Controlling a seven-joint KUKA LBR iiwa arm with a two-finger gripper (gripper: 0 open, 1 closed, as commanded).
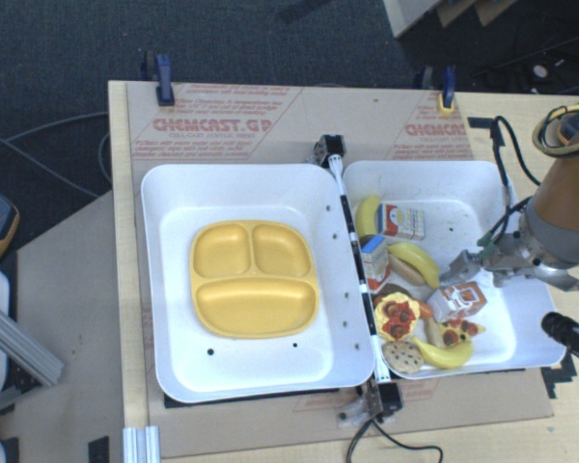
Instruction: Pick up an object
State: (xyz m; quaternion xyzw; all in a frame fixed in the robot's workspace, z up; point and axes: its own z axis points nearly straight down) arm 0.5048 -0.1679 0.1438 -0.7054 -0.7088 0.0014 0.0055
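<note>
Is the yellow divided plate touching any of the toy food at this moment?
Apart. The camera view shows the yellow divided plate alone in the left bin; the toy food lies in the right bin, past both rims.

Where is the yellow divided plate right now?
The yellow divided plate lies in the middle of the left bin, apart from the toy food in the right bin.

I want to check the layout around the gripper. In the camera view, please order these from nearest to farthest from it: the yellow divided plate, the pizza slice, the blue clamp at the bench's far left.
1. pizza slice, right bin, left of the gripper.
2. yellow divided plate, left bin.
3. blue clamp, far left bench edge.
</note>
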